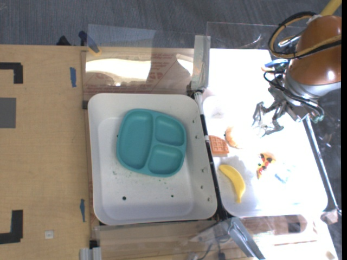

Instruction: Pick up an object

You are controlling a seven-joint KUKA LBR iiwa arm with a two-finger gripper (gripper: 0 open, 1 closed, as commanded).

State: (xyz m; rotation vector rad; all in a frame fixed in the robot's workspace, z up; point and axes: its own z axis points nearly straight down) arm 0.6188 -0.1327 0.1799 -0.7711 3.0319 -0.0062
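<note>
While the gripper point(269, 121) hangs spread and empty, a target must be chosen
The croissant point(233, 137), just beside it, is best straddled squarely before closing

The arm point(320, 53) is a rounded orange-brown shell with a pale grey metal ring beneath it. Black cables loop over the shell's top, with yellow tubing alongside them. Just above the tool point(269, 119), a small blue fitting and thin dark wires hang off the grey ring. The tool itself is a thin, dark, spindly metal frame with slender fingers point(259, 112).
</note>
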